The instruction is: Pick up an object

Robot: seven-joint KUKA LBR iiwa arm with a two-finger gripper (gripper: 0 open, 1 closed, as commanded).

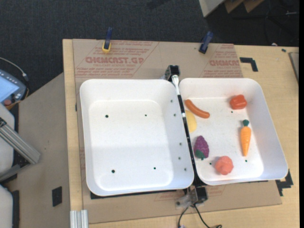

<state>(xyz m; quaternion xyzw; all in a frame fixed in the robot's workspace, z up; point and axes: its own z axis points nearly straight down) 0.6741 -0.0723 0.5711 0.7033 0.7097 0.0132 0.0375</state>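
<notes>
At the far left, beside the bench, sits 1 device with a blue lit screen, and below it 1 slanted metal rail.

The bench carries 1 brown cardboard sheet printed with red lettering. 2 clamps grip its far edge: 1 yellow and blue clamp towards the left and 1 dark blue clamp further right.

2 white bins lie side by side on the sheet, their inner rims touching. The left bin shows 4 small dark dots on its floor, 2 near the far side and 2 near the close side.

On the seam between the bins there is 1 black clip at the far end and 1 more black clip at the near end, with a thin cable trailing from the near one towards the bottom edge.

The right bin holds all 6 toy foods, any of which could be picked up. Against its left wall lies 1 yellow piece, partly hidden by the rim. Just beyond it is 1 orange-red sausage, lying at a slant and touching or nearly touching the yellow piece. Nearer the camera is 1 purple bunch of grapes, close to the left wall. To its right, near the front wall, sits 1 round pink-red fruit, apart from the grapes. Further right lies 1 orange carrot, its green top pointing to the far side. Beyond the carrot, in the far right corner, rests 1 red pepper, well apart from the sausage.
</notes>
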